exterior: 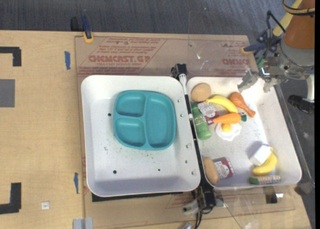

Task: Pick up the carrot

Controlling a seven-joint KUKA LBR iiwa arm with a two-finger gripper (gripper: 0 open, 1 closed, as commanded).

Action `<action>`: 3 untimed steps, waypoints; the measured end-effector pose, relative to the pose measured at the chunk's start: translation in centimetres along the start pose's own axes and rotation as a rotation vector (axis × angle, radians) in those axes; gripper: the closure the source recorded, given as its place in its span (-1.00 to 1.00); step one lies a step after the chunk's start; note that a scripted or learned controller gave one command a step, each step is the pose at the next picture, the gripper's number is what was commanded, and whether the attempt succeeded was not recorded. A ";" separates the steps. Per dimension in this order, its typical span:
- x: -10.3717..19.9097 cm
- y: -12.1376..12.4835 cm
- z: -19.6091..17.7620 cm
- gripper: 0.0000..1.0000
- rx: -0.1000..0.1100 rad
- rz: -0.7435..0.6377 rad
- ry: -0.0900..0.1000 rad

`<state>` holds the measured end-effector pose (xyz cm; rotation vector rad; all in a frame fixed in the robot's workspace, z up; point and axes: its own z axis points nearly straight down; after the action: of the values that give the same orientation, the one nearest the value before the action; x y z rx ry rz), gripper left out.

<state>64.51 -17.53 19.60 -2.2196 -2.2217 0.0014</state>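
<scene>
The carrot (227, 118) is orange with a green stub at its right end. It lies flat across the middle of the right bin (287, 143), partly on a fried egg toy (228, 131) and just below a banana (223, 103). My gripper (258, 81) hovers over the bin's far right corner, up and to the right of the carrot and well apart from it. Its two fingers (248, 80) are spread open with nothing between them.
Crowding the carrot are a drumstick (242, 103), a green bottle (202, 126), a small can (206, 109) and a tan egg-shaped toy (200, 92). Nearer the front lie a second banana (265, 164), a white block (260, 152) and a maroon packet (225, 167). A teal divided plate (145, 119) sits in the left bin (95, 138).
</scene>
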 end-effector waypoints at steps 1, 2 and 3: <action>0.4 -1.7 9.3 -1.00 -0.010 -0.224 -0.005; 5.2 -3.9 10.7 -1.00 -0.009 -0.196 -0.003; 4.9 -3.6 9.4 1.00 -0.018 -0.195 -0.010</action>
<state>60.89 -12.59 10.18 -2.0053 -2.4423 -0.0078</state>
